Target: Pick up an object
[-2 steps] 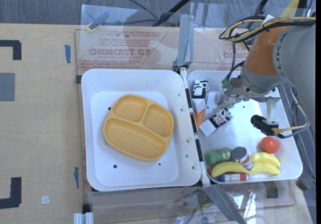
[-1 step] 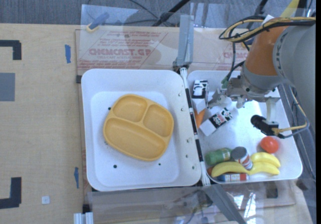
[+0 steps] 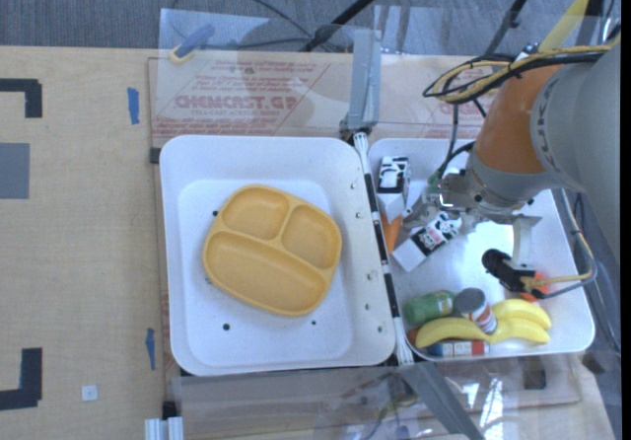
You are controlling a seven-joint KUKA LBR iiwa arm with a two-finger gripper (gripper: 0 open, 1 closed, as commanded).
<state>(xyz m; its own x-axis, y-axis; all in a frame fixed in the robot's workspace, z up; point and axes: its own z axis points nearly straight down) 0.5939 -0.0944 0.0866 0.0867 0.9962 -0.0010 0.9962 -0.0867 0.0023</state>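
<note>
The gripper (image 3: 434, 223) hangs low over the left part of the right bin (image 3: 570, 231); whether its jaws are parted or gripping anything cannot be told. Near of it, well apart, lie 1 banana (image 3: 483, 327), a green bottle (image 3: 428, 307) and a small can (image 3: 475, 306). The left bin (image 3: 187, 231) holds a yellow divided plate (image 3: 272, 249).

A light wooden bench (image 3: 79, 260) is seen, on which two shallow white bins are set side by side, touching: the left bin (image 3: 187, 231) and the right bin (image 3: 572, 315). A clear sheet printed in red (image 3: 246, 98) is laid flat behind the left bin. Blue tape marks (image 3: 133, 105) are stuck to the bench surface.
</note>
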